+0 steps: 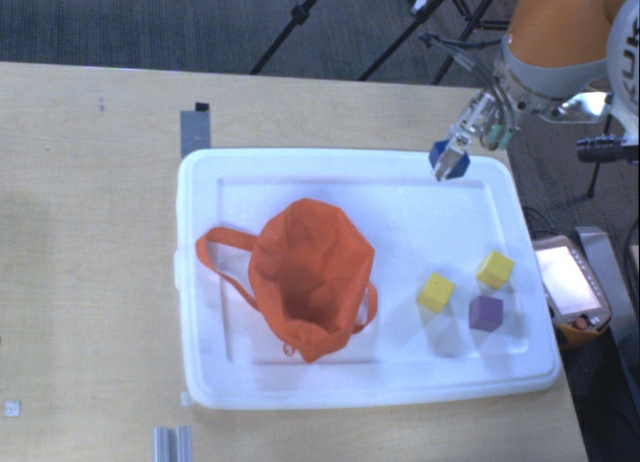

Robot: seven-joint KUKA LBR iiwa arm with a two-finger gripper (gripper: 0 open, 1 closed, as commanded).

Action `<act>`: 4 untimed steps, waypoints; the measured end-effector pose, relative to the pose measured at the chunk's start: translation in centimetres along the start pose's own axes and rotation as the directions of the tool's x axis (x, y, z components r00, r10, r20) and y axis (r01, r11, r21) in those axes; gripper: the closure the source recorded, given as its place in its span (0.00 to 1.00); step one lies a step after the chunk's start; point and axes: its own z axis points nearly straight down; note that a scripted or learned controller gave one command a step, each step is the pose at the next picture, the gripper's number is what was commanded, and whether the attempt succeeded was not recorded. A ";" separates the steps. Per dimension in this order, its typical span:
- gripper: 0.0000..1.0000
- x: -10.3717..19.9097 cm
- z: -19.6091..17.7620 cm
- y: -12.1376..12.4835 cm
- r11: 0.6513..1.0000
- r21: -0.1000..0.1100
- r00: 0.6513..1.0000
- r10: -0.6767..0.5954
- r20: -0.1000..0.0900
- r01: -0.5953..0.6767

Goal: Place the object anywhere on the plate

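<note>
Now | gripper (pixel 452 161) pinching blue block (pixel 449 159) | above bin (pixel 350 165) far rim

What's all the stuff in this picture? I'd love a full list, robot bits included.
Bin: one, white, shallow, on the bench.
Bag: one, orange cloth with handles, lying in the bin's left half.
Yellow cubes: two, in the bin's right half, one nearer the middle, one nearer the right wall.
Purple cube: one, just in front of the yellow pair.
Bench: one, pale wood.
Grey bracket: one, on the bench behind the bin's far left corner.
Stand legs: black, on the dark floor behind the bench.
Arm: one, orange and grey, top right.
Gripper: one, blue-tipped, above the bin's far right rim.
</note>
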 end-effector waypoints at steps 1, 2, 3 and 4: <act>1.00 -0.1 -1.1 0.2 1.000 -0.005 1.000 -0.002 0.006 0.002; 1.00 -7.8 3.0 -7.6 0.999 0.002 0.999 -0.046 0.000 0.046; 1.00 -4.6 -1.2 -2.4 0.991 -0.001 0.991 -0.136 0.002 0.136; 1.00 0.1 11.0 -2.4 0.947 0.000 0.947 -0.322 -0.004 0.322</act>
